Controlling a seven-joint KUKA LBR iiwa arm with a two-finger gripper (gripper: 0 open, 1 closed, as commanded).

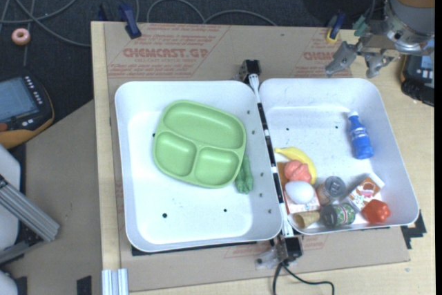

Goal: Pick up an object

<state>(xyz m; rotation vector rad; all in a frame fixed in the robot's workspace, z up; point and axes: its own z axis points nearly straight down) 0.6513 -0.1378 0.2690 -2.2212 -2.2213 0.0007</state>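
Gripper (356,60) hangs above the right bin's (387,107) far rim, fingers spread apart, nothing between them. Below and just nearer lies a blue bottle (358,137), long axis running near-to-far, white cap apparently toward the gripper. Cardboard (166,52) under the bins reads "CHEMCAST GP".

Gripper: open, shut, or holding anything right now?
Two-finger gripper: open, holding nothing, above the far rim of the right-hand shallow white bin.
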